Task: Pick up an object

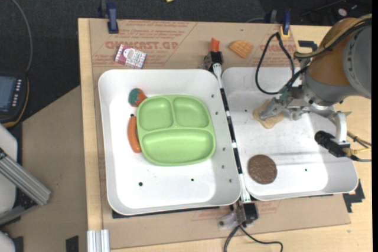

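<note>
My gripper (276, 109) is low in the right bin (331, 180), near its upper left part, with the grey arm and its orange band reaching in from the right. A tan, bread-like piece (269, 121) lies right under and against the gripper's tip, partly hidden by it. Near the front of the same bin lies a brown round patty (261, 169). The left bin (118, 144) holds a green divided plate (175, 129), an orange sausage-like piece (133, 134) at the plate's left, and a small red and green item (137, 96) above it.
Behind the bins, a tan waffle-like piece (240, 48), a pink packet (130, 56) and an orange-tipped clip (214, 44) rest on the bench. Blue clamps (110, 15) hold the bench's back edge. Black cables (277, 62) hang over the right bin's back.
</note>
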{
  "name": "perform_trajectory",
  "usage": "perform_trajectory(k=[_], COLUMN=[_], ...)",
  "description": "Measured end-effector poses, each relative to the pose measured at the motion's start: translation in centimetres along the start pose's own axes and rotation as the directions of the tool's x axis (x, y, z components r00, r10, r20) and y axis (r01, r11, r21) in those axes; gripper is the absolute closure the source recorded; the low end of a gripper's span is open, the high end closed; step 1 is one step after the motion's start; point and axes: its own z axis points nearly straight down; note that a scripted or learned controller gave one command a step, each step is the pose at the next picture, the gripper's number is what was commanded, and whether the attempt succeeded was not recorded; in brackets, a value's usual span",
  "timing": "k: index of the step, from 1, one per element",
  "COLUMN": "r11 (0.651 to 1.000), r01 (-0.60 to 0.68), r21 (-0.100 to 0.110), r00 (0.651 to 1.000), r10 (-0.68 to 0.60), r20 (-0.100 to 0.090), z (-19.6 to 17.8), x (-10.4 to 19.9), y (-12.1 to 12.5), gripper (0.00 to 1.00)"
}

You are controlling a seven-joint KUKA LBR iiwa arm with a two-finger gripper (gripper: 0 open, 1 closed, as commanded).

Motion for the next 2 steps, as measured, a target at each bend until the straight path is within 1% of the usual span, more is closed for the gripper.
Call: perform_trajectory(k=[1, 2], r11=[1.000, 1.000], r01=[0.000, 0.001], r21=[0.001, 0.000], r00=[1.000, 1.000], r10=[0.000, -0.001], r20=[-0.002, -0.002], z=[0.1, 0.1], x=[0.7, 0.9], y=[2.5, 6.1], gripper=[0.00, 0.00])
